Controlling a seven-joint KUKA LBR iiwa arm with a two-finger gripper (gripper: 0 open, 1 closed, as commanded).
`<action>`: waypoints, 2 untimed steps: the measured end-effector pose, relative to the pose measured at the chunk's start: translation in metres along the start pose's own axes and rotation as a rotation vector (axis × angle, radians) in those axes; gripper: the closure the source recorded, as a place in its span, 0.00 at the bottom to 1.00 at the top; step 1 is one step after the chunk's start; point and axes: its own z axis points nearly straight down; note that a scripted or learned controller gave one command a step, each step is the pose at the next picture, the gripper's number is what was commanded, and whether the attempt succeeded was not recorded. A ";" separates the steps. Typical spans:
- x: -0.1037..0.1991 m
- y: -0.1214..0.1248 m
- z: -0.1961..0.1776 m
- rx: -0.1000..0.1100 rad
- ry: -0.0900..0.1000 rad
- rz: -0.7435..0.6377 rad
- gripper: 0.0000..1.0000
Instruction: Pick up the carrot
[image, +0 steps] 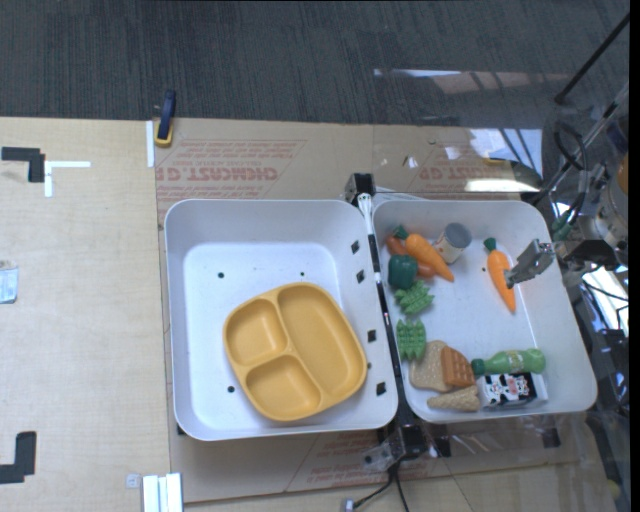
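Gripper (527, 262) hovering at the carrot (499, 273) in the right bin (560, 345), and I can't tell from here whether it's clamped or released.

I'm taking that lone carrot as my landmark: it lies lengthwise near the right bin's right wall, green top pointing to the far rim, tip toward me. The gripper sits just to its right, at or touching its lower half. Left of the carrot I see a grey cup (456, 237), then a second carrot (428, 255) beside a green pepper (402, 270). Nearer me than the carrot lie a green bottle (510, 361), a small carton (508, 387) and bread slices (441, 367). Far left of it, the other bin (200, 250) holds a yellow divided plate (293, 350).
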 end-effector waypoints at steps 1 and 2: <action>-0.075 0.044 0.111 0.004 0.002 0.088 0.00; -0.060 0.091 0.194 0.003 0.019 0.185 0.00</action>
